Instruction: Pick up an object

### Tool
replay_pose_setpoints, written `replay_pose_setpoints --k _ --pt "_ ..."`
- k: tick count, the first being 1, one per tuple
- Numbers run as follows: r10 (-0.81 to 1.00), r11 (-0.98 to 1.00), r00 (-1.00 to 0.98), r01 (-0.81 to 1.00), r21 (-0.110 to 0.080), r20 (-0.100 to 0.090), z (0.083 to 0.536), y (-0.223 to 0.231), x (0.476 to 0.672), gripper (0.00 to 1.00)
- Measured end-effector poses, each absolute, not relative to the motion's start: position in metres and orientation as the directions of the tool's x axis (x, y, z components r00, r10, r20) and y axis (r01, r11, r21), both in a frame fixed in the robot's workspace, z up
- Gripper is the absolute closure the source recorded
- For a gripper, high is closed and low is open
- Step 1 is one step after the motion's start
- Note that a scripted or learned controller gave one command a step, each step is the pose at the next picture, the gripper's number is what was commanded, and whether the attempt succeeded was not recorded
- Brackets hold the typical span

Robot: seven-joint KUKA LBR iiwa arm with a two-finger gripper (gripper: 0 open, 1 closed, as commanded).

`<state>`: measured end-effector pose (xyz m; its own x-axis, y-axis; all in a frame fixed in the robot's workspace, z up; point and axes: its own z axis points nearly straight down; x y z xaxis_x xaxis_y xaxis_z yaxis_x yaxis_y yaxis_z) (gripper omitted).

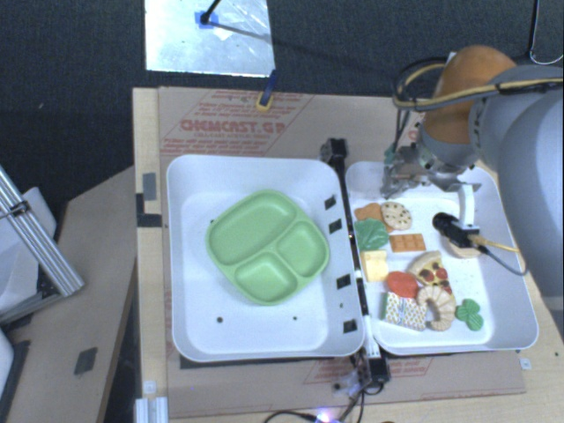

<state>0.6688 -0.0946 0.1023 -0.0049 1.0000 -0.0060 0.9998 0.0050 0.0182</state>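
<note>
The gripper (401,176) hangs over the far left corner of the right bin (515,311), its tip blurred against the wall, so its state cannot be told. Just nearer lies a cookie (396,214), with toy food crowded toward the near edge, pieces overlapping. A green divided plate (268,246) sits in the left bin (189,311).
</note>
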Motion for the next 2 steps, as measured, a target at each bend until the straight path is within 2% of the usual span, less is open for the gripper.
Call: replay_pose_setpoints --k 1,2 --pt "1.000 0.005 -0.005 1.000 0.001 0.000 0.142 -0.092 0.674 1.00" --pt "1.000 0.005 -0.005 1.000 0.000 0.001 0.199 -0.093 0.673 1.00"
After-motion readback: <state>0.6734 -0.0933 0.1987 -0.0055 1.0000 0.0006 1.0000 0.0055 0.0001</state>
